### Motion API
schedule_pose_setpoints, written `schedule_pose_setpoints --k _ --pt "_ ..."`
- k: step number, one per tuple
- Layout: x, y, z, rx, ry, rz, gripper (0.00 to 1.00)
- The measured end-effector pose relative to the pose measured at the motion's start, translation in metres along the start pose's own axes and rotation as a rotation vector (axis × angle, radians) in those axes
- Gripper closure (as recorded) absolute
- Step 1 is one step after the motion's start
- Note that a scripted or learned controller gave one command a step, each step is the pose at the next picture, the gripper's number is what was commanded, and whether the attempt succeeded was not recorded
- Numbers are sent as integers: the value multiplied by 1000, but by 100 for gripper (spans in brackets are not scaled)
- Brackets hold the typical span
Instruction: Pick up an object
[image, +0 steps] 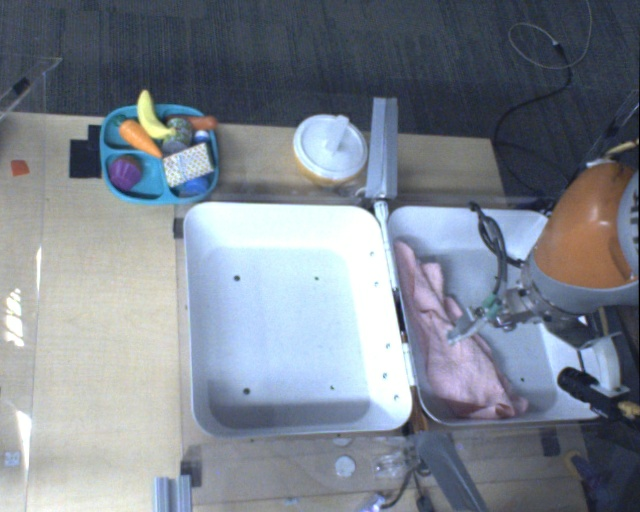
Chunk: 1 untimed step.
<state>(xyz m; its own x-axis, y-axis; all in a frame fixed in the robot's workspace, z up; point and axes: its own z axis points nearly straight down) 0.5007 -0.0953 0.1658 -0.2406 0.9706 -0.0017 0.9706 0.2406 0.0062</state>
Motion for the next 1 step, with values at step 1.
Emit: schedule_pose_setpoints --k 1 --pt "-20 -13 75 -11 -4 -54 0"
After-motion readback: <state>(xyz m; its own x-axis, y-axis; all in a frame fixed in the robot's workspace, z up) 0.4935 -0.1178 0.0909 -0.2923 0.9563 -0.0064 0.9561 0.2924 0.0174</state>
